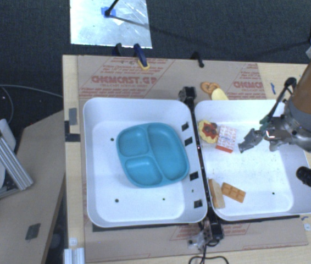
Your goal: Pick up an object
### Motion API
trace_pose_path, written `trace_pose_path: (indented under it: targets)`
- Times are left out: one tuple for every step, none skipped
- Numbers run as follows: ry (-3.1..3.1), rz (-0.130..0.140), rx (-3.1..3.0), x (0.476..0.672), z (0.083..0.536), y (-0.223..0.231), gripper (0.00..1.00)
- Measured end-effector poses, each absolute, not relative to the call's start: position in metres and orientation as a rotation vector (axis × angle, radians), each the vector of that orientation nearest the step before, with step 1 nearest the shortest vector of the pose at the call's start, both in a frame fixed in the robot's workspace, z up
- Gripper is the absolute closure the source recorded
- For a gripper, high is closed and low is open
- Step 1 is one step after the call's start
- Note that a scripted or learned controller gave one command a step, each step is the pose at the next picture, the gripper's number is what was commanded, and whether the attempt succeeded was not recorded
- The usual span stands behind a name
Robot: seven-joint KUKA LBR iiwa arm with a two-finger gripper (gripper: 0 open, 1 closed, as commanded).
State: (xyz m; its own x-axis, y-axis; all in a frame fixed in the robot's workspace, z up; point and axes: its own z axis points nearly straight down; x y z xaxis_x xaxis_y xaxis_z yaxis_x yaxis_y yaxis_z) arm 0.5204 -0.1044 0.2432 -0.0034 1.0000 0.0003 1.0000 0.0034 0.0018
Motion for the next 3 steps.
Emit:
trace_pose_path:
  targets:
    - [2.235, 0.002, 2.213, 0.569, 0.181, -0.038, 0.00]
    - [2.238, 0.012, 2.205, 0.536, 0.239, 0.065, 0.00]
    - [2.225, 0.007, 2.214, 0.538, 0.247, 0.058, 1.00]
